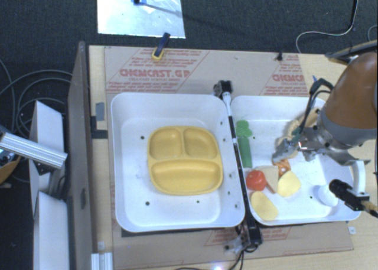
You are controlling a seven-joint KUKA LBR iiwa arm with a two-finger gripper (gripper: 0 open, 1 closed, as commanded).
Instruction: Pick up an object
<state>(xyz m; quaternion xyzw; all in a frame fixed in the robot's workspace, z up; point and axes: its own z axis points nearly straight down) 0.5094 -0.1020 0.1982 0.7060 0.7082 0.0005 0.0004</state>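
Gripper (284, 155) positioned low in the right bin (260, 109), above a small orange piece (284, 167); finger state cannot be told at this angle. Nearby: red tomato-like item (256, 179), two yellow pieces (289, 185) (264, 205), green strip (243, 143) along the left wall; left bin (127, 145) carries a yellow divided tray (184, 159).

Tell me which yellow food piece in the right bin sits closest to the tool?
The pale yellow rounded piece just below the tool. The other yellow oval piece lies farther off, near the right white bin's front rim, below the red tomato.
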